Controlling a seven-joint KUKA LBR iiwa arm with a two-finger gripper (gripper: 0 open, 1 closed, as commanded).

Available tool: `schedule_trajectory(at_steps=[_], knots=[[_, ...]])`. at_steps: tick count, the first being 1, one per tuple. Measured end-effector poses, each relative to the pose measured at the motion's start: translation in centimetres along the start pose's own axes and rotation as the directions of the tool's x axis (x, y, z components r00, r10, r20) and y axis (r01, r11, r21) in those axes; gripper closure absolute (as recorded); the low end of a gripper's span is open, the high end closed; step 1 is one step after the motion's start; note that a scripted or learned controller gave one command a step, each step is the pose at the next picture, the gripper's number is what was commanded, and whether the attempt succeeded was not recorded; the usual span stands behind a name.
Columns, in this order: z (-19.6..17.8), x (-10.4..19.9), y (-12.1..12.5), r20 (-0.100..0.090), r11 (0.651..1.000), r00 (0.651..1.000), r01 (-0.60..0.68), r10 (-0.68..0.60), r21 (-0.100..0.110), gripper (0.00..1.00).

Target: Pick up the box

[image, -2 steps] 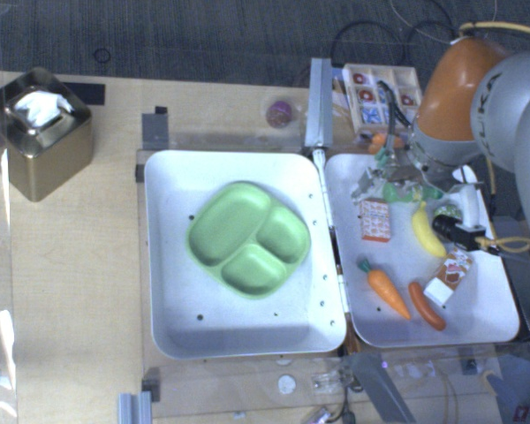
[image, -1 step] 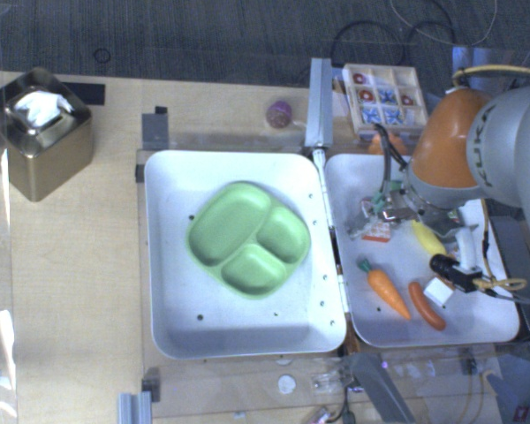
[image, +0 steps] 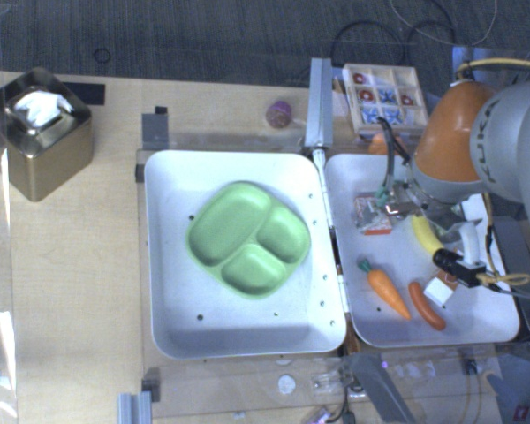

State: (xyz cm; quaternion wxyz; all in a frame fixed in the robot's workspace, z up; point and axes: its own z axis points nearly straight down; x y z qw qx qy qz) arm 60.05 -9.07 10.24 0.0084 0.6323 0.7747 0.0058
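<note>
No text, brand or number can be read here; print is seen on the box (image: 385, 98) behind the bins, but it stays illegible.

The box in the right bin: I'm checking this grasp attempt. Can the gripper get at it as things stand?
Probably yes. The gripper is low over the right bin, right at the small box, with nothing lying on the box. The banana and carrot lie apart from it.

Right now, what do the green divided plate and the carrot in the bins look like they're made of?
Green plate: likely molded plastic, matte with a soft sheen, smooth rounded compartments. Carrot: probably a plastic or rubber toy, judging by its uniform bright orange and tidy green tip; the view leaves this open.
</note>
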Motion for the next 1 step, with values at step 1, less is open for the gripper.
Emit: schedule_trajectory(at_steps=[1], knots=[[-8.27,-0.09,7.25,0.000,0.954,0.954,-0.299,0.299,0.015,1.00]])
